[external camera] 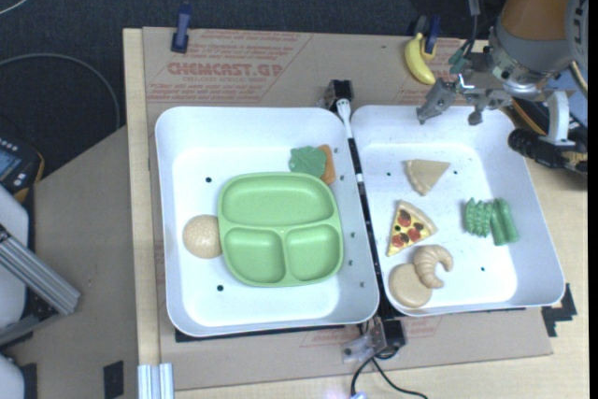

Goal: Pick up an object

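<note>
The right bin (533,229) holds five loose pieces. A tan wedge (426,175) lies near its upper middle, point turned down. Below it a pizza slice (409,228) with red and dark toppings points up and left. A croissant (432,263) lies just under the slice, overlapping a round beige bun (409,287) by the front wall. A green ridged vegetable piece (491,220) rests flat to the right, apart from the rest. In the left bin (177,163) a green divided plate (279,229) sits in the middle, a round beige bun (201,236) touching its left edge, a green and orange piece (312,162) at its upper right corner
</note>
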Robot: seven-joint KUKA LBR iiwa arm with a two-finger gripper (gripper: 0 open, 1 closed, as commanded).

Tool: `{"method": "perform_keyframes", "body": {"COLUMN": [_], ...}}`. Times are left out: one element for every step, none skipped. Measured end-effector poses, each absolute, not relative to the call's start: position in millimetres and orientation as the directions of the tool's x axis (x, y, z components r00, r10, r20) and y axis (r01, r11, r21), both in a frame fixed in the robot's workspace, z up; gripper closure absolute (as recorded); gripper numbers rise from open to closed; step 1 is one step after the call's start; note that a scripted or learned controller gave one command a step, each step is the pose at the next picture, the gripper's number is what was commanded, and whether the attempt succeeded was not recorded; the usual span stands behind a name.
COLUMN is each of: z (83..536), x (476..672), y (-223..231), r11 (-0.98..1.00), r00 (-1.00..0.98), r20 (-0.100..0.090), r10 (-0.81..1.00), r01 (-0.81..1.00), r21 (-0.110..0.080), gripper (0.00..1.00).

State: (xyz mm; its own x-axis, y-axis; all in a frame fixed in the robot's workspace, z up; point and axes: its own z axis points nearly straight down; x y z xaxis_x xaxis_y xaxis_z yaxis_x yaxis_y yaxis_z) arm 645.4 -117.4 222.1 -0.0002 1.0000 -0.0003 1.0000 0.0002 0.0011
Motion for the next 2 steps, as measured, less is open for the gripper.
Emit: {"method": "perform_keyframes", "body": {"z": [80,102], "x": [620.1,627.2], "y": [-127,-128], "r11": [-0.003,-0.002], "r00": [0.003,0.002], "r20": [-0.002,-0.006], "r10": [1.000,1.000], "r01": [1.000,1.000], "r21": [-0.006,0.018], "gripper": [0.00,1.00]}}
